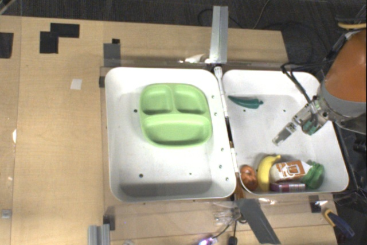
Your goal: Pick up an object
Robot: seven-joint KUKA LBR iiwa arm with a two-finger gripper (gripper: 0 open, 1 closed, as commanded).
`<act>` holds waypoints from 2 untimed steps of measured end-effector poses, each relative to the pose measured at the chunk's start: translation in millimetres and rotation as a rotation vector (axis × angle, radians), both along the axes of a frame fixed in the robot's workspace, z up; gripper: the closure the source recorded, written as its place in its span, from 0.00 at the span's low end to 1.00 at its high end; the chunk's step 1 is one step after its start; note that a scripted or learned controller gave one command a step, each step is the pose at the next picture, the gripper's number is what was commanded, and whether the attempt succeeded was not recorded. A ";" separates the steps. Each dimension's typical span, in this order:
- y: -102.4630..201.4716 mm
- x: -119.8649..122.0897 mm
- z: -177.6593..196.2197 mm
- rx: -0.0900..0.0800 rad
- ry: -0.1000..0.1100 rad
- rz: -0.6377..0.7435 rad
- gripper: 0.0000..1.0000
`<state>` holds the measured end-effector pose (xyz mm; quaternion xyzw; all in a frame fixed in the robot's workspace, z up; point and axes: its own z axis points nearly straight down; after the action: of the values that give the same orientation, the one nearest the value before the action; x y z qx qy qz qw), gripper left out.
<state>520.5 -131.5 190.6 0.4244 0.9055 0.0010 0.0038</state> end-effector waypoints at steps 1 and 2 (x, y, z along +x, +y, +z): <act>39.7 -6.4 -92.9 0.001 0.002 0.053 0.00; 40.2 -4.3 -81.7 0.002 -0.004 0.051 1.00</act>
<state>516.2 -91.3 108.9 0.4010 0.9160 0.0028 0.0053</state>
